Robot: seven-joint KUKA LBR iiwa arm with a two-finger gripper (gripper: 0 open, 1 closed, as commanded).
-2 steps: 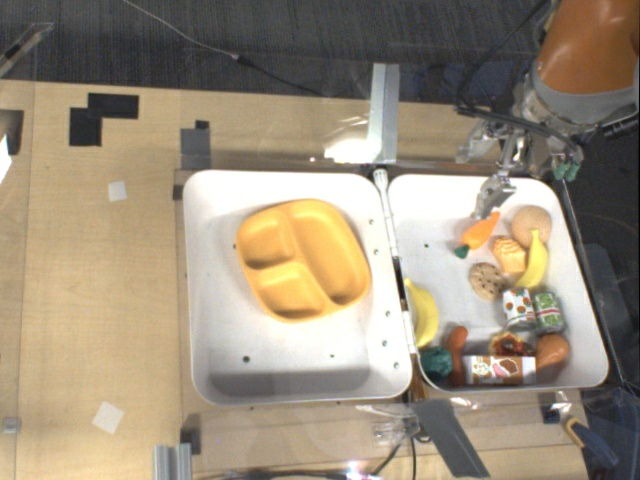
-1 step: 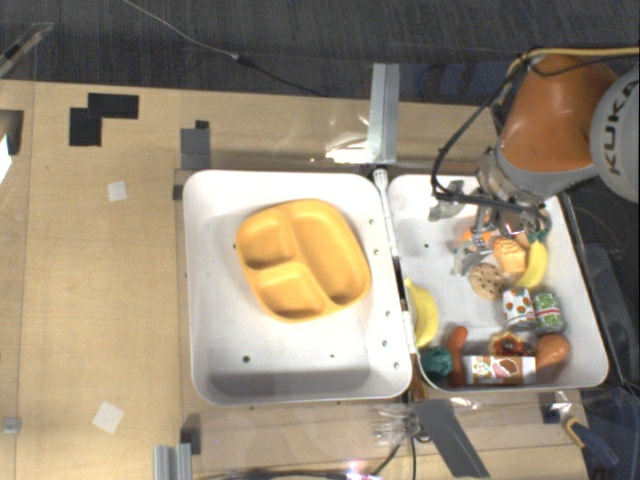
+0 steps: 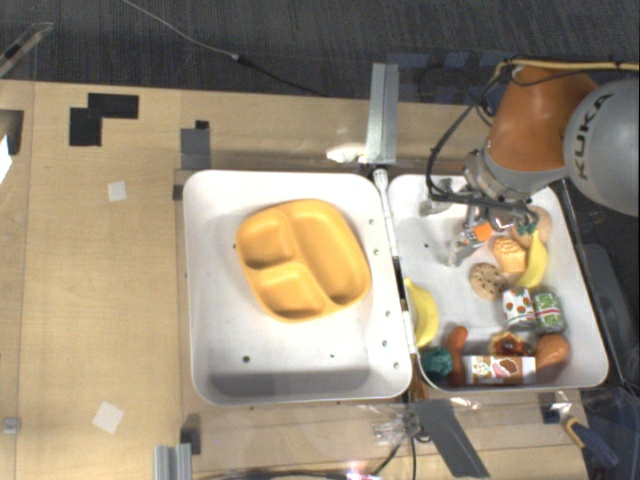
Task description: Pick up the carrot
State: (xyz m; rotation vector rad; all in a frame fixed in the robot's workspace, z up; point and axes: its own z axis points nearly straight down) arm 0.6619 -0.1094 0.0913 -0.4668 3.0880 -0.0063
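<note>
A small orange carrot lies in the back part of the right bin, just left of a yellow-orange block. My gripper hangs right over the carrot, low in the bin, under the orange band of the arm. The wrist hides part of the carrot, and I cannot make out whether the carrot is touched.
The right bin also holds a banana, a cookie, a small can, a second banana, a red sausage, a teal item, a packet and an orange-red item. A yellow divided plate sits in the left bin.
</note>
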